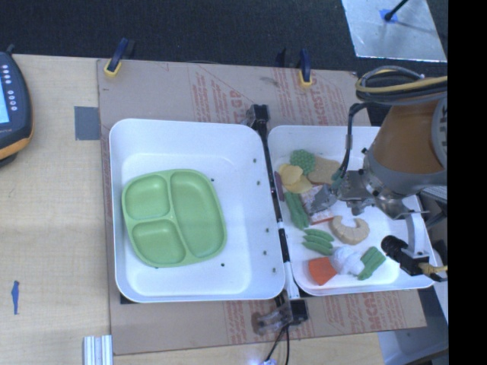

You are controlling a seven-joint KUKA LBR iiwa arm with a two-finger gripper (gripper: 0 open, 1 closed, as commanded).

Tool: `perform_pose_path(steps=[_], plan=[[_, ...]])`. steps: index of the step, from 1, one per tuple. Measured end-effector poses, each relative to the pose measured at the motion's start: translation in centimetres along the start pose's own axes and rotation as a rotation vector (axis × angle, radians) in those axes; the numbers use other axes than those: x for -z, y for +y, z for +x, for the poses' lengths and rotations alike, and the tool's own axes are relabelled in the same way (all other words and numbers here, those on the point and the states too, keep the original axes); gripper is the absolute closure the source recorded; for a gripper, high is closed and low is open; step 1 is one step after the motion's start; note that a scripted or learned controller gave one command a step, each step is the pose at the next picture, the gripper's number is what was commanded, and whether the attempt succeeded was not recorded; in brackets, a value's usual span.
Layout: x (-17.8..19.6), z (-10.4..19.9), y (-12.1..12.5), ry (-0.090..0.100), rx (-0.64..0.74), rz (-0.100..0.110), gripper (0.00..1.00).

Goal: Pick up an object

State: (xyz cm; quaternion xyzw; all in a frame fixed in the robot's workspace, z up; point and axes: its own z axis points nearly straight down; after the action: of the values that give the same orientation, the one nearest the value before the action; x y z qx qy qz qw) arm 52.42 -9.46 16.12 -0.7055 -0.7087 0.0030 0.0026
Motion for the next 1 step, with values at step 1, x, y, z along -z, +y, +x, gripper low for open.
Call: perform_pose_path(steps=[1], plan=[[3.26, 3.38, 4.69, 0.001, 0.004, -0.010, 0.00]])
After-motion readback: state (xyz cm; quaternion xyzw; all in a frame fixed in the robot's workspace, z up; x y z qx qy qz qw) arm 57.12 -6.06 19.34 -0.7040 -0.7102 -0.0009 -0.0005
